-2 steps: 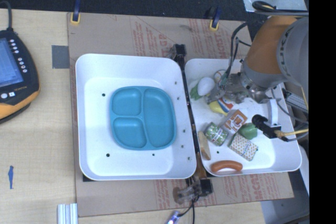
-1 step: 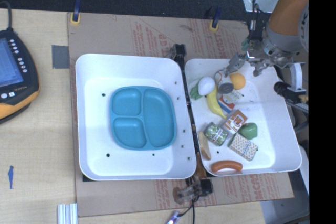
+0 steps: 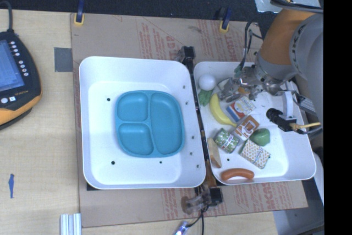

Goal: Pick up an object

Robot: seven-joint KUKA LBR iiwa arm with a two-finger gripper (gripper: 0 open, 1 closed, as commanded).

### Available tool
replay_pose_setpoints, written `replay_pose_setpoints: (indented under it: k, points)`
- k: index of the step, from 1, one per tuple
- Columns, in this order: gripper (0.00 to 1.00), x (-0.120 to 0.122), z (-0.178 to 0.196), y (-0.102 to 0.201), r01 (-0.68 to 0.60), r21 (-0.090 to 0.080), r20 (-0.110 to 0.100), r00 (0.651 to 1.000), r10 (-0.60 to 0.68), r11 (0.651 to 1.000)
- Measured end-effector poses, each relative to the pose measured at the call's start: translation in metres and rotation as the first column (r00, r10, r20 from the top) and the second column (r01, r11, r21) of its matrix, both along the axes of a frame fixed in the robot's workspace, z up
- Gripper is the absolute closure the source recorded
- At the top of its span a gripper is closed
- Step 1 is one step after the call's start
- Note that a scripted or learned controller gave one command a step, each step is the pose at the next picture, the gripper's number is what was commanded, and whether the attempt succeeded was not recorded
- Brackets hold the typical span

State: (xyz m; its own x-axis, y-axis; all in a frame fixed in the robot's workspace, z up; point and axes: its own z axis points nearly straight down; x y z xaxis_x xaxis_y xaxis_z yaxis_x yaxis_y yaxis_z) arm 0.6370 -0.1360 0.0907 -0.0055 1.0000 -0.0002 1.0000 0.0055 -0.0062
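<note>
- Clutter fills the right bin point(image 3: 306, 168): a banana point(image 3: 219, 110) right of frame centre, a white ball point(image 3: 207, 82) at the bin's upper left corner, a green round piece point(image 3: 261, 136), a patterned green packet point(image 3: 226, 140), a checkered block point(image 3: 254, 154) and a sausage point(image 3: 237, 174) against the lower rim.
- End effector point(image 3: 242, 84) sits over the bin's upper middle, just above the banana's top end; whether it is released or clenched I cannot tell, and nothing visibly sits in it.
- Open floor in that bin lies along its right side and lower right corner.
- Left bin point(image 3: 93, 118), touching the right one along a shared edge, carries a blue divided plate point(image 3: 149, 123) at its centre, with bare white margin all round.
- Desk point(image 3: 44, 162) at far left bears an orange-edged pendant point(image 3: 14, 82).
</note>
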Motion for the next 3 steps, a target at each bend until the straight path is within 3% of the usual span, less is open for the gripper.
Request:
replay_pose_setpoints:
  k: [1, 2, 3]
  points:
    - [0.0, 0.013, -0.001, 0.02, 0.012, -0.002, -0.027, 1.0, -0.012, 1.0]
    - [0.0, 0.012, -0.001, 0.032, 0.011, -0.002, -0.03, 0.999, -0.011, 1.0]
    - [1.0, 0.011, 0.008, 0.033, 0.009, 0.001, -0.04, 0.999, -0.009, 1.0]
